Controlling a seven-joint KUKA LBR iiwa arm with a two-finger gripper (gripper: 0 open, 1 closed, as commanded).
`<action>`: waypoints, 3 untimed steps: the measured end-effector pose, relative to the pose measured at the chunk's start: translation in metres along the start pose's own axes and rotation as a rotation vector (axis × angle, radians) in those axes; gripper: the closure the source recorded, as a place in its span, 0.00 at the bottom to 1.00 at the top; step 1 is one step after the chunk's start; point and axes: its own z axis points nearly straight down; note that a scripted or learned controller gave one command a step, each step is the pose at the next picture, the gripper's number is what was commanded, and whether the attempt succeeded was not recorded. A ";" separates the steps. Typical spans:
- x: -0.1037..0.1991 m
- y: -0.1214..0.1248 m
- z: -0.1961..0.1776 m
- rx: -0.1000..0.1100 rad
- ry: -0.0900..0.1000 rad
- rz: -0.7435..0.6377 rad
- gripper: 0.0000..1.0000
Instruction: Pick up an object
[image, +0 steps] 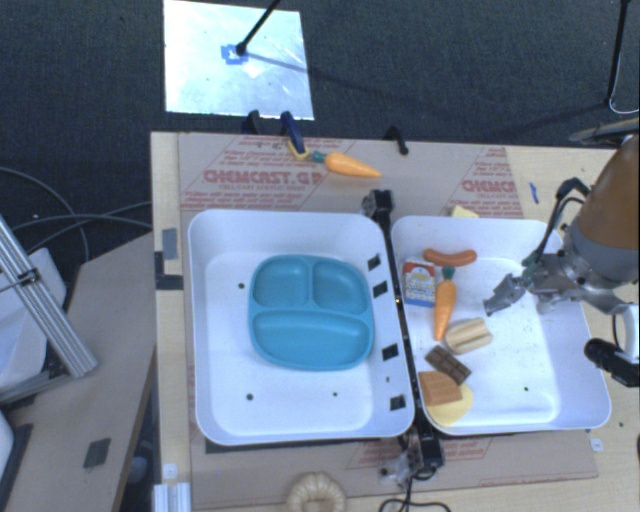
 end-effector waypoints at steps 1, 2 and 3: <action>0.000 0.003 -0.006 -0.013 -0.003 -0.003 0.00; 0.003 0.001 0.036 -0.009 -0.002 -0.001 0.00; -0.004 -0.001 0.081 -0.009 -0.002 -0.001 0.00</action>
